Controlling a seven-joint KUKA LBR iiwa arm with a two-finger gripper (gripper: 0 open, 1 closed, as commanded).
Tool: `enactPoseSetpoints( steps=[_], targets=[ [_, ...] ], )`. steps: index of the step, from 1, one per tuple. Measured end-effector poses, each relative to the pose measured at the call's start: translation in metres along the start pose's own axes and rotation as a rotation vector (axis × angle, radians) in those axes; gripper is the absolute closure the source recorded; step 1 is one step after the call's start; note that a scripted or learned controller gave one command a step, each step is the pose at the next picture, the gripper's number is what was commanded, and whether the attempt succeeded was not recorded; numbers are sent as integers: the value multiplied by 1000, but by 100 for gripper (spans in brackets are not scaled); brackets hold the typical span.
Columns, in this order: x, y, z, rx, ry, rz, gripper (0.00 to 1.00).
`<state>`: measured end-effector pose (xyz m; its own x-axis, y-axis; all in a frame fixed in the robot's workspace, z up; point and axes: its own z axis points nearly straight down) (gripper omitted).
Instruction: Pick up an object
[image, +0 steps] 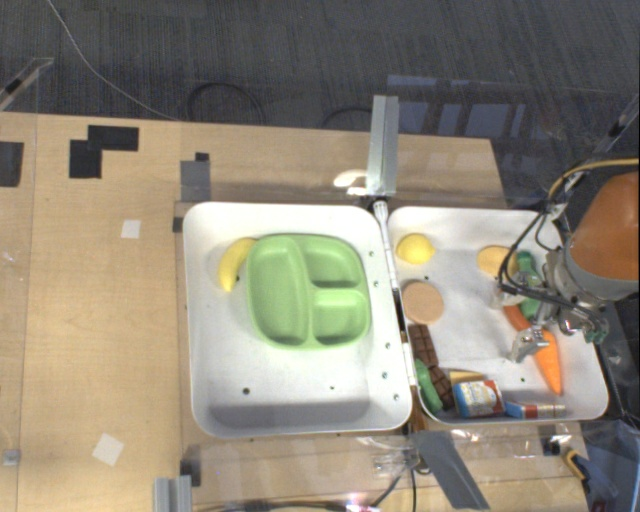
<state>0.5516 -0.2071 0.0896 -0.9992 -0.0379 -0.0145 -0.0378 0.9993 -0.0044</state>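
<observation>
My gripper (530, 340) hangs low over the right side of the right bin (468, 335), below the grey wrist and orange band. An orange carrot (551, 372) lies right beside it, pointing toward the bin's front, and a second orange-red piece (512, 316) shows just to the gripper's left. Whether anything is gripped is hidden by the wrist and cables. Further left in this bin lie a yellow lemon (414, 248), a tan round disc (423, 301) and a yellow-orange item (492, 260).
Along the right bin's front edge sit a brown chocolate bar (425, 347), a green item (433, 385), a small can (477, 397) and a marker (535, 409). The left bin (290, 395) holds a green divided plate (300, 290) and a banana (233, 262).
</observation>
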Motion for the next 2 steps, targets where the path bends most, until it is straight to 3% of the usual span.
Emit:
enactPoseSetpoints(
  steps=[1, 2],
  targets=[
    [39, 3, -1, 0, -2, 89, 0],
    [58, 4, -2, 1, -6, 130, 0]
  ],
)
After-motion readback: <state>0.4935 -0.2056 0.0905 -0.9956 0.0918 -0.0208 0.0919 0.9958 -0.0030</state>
